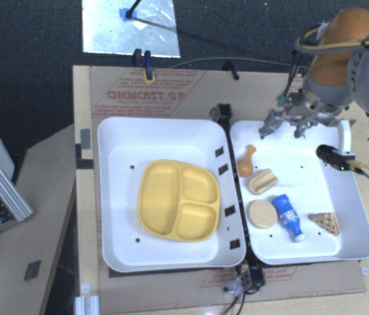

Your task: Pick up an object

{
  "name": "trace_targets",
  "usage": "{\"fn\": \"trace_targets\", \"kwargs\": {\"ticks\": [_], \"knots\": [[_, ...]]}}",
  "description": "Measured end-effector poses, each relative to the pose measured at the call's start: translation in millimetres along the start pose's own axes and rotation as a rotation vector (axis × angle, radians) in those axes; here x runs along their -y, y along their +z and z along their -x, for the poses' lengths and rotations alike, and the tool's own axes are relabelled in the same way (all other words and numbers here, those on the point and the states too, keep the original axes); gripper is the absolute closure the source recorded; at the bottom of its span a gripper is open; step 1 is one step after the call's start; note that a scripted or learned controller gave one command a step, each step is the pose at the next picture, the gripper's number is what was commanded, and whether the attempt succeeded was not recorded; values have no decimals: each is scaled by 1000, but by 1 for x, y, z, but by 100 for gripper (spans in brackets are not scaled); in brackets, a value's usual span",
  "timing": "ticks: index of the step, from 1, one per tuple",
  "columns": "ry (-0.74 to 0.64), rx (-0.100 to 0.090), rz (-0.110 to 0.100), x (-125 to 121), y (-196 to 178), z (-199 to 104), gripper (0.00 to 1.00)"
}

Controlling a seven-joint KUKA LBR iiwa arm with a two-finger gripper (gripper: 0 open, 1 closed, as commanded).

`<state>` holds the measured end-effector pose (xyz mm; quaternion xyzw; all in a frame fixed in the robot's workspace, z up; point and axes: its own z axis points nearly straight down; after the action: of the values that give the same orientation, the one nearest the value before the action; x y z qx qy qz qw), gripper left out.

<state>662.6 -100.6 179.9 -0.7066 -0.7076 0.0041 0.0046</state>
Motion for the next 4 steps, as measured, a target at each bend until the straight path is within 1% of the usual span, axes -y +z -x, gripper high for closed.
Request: {"fn": "trace_targets", "kwargs": {"ticks": [1,2,3,4], "knots": [[-2,1,14,-3,-9,0,0],[-1,1,10,-3,53,1,0],[-3,1,12,-4,97,0,0],[-4,1,18,-6,83,0,100]]}}
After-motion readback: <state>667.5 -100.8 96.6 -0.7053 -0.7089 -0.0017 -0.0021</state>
